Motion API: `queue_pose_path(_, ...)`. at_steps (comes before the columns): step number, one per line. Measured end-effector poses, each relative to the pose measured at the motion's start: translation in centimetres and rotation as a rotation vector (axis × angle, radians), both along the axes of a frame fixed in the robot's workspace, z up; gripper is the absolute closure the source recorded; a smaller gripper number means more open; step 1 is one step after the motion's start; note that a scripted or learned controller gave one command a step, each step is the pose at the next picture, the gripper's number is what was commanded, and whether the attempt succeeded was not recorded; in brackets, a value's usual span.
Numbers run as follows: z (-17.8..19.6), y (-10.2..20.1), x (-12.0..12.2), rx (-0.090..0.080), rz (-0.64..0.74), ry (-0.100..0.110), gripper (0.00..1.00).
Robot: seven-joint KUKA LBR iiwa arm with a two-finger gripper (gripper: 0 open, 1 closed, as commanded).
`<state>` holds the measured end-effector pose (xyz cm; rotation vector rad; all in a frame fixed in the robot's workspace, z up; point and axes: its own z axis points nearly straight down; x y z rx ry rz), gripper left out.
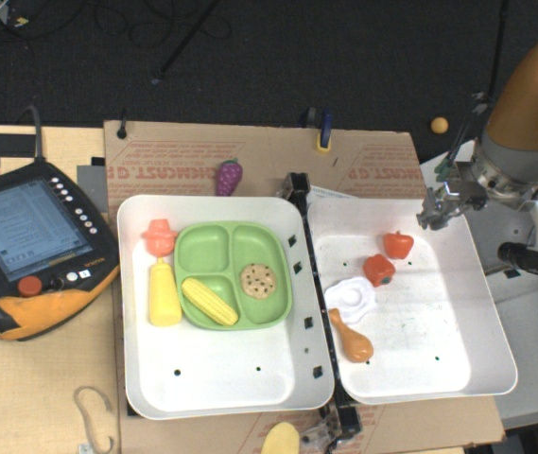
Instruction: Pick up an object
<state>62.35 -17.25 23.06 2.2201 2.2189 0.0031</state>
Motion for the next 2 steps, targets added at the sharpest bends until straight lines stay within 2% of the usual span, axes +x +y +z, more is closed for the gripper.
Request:
queue_pose_path(1,-1.0,4.2,-2.2,0.003,0.002,0.008,1.0)
queue_pose_path(2,-0.3,8.3,-4.2,0.003,0.003,0.007,1.0)
